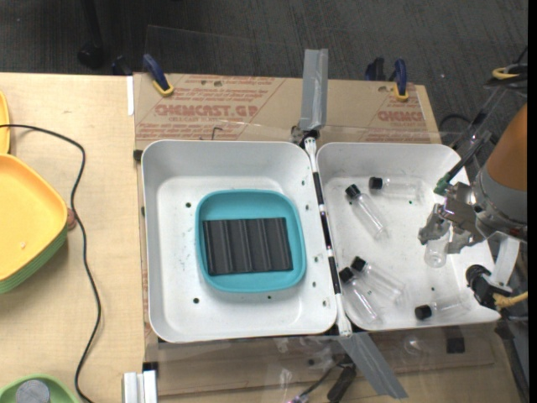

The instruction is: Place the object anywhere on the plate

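left bin (159,225): white and shallow, centre of the frame, holding the plate.
plate (250,280): teal, squarish with rounded corners, lying flat in the middle of the left bin; a dark ribbed panel covers its inside.
right bin (336,166): white, just beside the left bin on the right half of the frame, holding several clear vials with black caps.
upper vial (366,211): clear tube lying slantwise in the upper left part of the right bin, black cap toward the upper left.
small cap (376,183): black, near the top of the right bin, on a vial whose clear body is hard to make out.
lower vials (369,282): two clear tubes with black caps lying close together in the lower left part of the right bin, near the wall shared with the left bin.
bottom vial (424,312): black cap near the lower right of the right bin, its clear body faint.
arm (508,170): enters from the right edge, orange band showing above the wrist.
pincer (438,235): low over the right part of the right bin, well apart from the plate; a pale clear shape lies at its tip, but whether it is clenched, released or grasping anything cannot be told.
surface (101,225): pale wood on the left of the frame, with a black cable (84,250) running down it and a yellow dish (25,225) at the left edge.
cardboard (218,103): brown printed sheet behind both bins, clamped at its top corners.
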### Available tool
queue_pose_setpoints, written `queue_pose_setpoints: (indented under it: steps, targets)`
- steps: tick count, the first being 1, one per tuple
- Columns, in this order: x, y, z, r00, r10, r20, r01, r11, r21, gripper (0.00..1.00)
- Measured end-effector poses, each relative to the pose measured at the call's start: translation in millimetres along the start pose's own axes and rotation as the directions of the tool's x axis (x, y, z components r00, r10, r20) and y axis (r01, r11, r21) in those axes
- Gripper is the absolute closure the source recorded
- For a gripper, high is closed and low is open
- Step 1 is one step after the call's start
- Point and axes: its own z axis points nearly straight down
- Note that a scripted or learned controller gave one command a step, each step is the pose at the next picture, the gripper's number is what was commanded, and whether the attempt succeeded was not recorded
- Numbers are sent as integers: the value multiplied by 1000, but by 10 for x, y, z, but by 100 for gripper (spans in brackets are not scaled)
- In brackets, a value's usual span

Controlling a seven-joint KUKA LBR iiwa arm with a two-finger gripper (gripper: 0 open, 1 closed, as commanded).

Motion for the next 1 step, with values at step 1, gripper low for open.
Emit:
queue_pose_setpoints:
  steps: [1]
  targets:
    - [0, 0, 0, 1000, 0, 0, 0, 1000, 0, 0]
